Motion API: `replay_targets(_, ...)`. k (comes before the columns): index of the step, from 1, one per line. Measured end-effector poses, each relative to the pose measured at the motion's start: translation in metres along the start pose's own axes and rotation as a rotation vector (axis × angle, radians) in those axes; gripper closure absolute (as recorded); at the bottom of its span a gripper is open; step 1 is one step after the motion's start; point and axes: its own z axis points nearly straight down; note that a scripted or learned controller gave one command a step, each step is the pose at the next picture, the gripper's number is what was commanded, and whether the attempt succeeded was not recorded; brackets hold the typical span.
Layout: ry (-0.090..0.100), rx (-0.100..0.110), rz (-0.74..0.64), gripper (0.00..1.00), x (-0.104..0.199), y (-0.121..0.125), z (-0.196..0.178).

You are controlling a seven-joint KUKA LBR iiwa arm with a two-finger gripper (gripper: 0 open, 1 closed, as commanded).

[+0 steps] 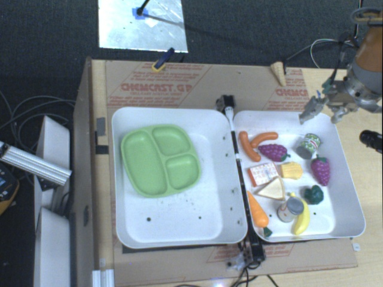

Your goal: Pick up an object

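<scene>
My gripper (325, 111) hangs over the far right corner of the right bin (341, 160), its two fingers spread apart with nothing between them. Below it in the bin lie toy foods: two sausages (256, 143), a purple grape bunch (273, 152), a small can (309, 144), a second grape bunch (321, 170), a cheese block (292, 171), a cracker box (263, 174), a sandwich wedge (273, 189), broccoli (313, 194), a carrot (258, 210), a banana (302, 218) and a grey tin (291, 208).
The left bin (206, 220) holds a green divided plate (160, 159). A clip (227, 104) joins the bins at the far edge. A shiny sheet (142, 17) lies on the floor beyond the bench.
</scene>
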Motion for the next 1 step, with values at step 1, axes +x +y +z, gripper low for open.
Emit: replay_targets(1, 0.002, 0.004, -0.001, 0.00, 0.0566, -0.0038, 0.1040)
